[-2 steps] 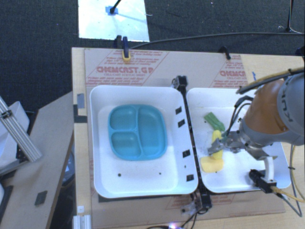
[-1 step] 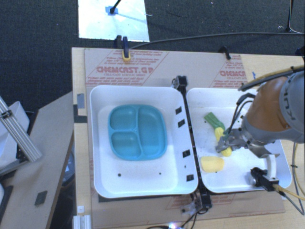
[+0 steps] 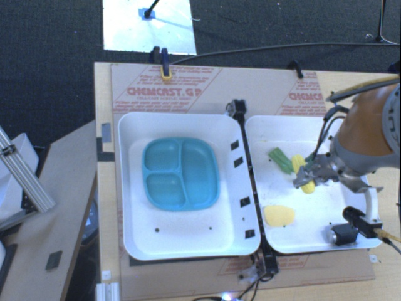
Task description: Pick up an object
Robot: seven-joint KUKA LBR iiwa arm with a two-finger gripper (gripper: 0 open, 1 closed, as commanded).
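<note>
Fingers of the gripper [image 3: 305,179] sit in the right bin [image 3: 313,234] over a small yellow piece [image 3: 302,166]; we cannot tell whether they grip it. Just left lies a green piece [image 3: 281,160].

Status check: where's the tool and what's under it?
Tool low in right bin, at small yellow piece. Green piece alongside. Yellow blob apart, nearer front.

setting: robotics lab | evidence: grey-and-orange industrial arm [image 3: 369,130] at frame right; paper-masked acrylic sheet [image 3: 213,89] clamped on plywood bench; aluminium rail [image 3: 25,177] at left; dark carpet [image 3: 50,42]
</note>
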